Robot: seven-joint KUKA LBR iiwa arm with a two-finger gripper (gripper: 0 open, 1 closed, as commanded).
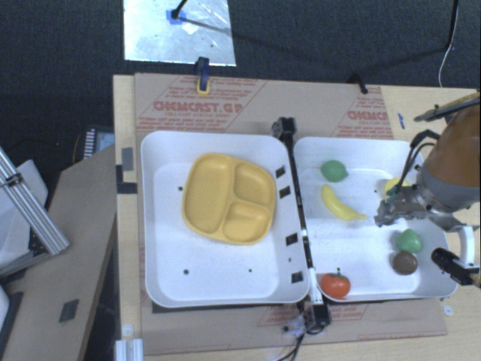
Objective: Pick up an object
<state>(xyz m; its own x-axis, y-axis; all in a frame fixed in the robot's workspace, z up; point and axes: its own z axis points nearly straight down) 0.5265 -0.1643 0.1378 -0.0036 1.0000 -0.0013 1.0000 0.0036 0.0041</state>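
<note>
Over the right bin point(361, 150), the gripper point(388, 215) hangs just right of the banana point(340, 204); whether its fingers are parted or holding anything cannot be told. Green lime point(334, 171) lies beyond.

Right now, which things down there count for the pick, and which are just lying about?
For the pick, all in the right bin:
gripper
banana
upper green fruit
lower green fruit
brown ball
tomato

Lying about:
yellow divided plate in the left bin
foil sheet
</note>
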